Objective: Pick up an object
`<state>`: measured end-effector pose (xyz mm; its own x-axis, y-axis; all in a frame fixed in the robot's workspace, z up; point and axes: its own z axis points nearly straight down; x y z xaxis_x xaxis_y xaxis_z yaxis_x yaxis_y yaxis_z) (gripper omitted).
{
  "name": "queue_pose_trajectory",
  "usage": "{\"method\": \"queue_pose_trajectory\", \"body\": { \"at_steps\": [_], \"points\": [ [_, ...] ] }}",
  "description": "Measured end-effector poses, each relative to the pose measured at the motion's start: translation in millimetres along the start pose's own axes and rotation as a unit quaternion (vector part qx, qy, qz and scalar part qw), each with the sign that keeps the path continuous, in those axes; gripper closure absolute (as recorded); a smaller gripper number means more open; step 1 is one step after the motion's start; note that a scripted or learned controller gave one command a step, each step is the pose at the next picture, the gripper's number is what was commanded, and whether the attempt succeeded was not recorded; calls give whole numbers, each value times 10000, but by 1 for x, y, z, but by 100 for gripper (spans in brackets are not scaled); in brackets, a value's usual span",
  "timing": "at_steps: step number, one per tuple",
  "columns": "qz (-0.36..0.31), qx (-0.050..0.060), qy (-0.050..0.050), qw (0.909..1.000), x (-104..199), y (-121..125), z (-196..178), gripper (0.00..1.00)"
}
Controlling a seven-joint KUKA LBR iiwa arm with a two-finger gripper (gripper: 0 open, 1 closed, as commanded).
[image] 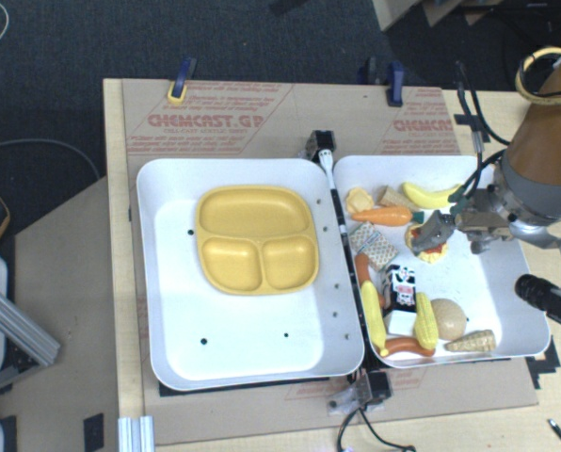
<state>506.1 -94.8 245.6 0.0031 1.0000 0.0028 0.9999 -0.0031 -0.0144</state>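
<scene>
The right white bin (506, 290) holds several toy foods: a banana (429, 194), a carrot (382, 217), a small cow-print carton (403, 288), a corn cob (425, 324) and a beige potato-like lump (449, 316). My gripper (429, 234) reaches in from the right and sits low over the bin's upper middle, right at a small orange and yellow piece (422, 246). The gripper covers part of that piece. The carrot lies just to the gripper's left, and the banana just behind it.
The left white bin (168, 281) carries a yellow divided plate (258, 237). Along the right bin's left wall lie a red sausage (362, 269) and a long yellow piece (372, 316). A tan cone-shaped piece (471, 341) rests at the front right. A black clip (320, 145) sits where the bins meet.
</scene>
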Motion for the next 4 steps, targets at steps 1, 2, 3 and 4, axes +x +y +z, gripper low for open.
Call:
{"method": "queue_pose_trajectory", "body": {
  "at_steps": [1,2,3,4],
  "points": [
    [-16,-62,-8,10000,0,2,-6,0],
    [-8,-27,-2,10000,-2,-5,55,0],
    [-7,-27,-2,10000,-8,-14,110,0],
    [-8,-44,-3,10000,-7,-14,163,0]
  ]
}}
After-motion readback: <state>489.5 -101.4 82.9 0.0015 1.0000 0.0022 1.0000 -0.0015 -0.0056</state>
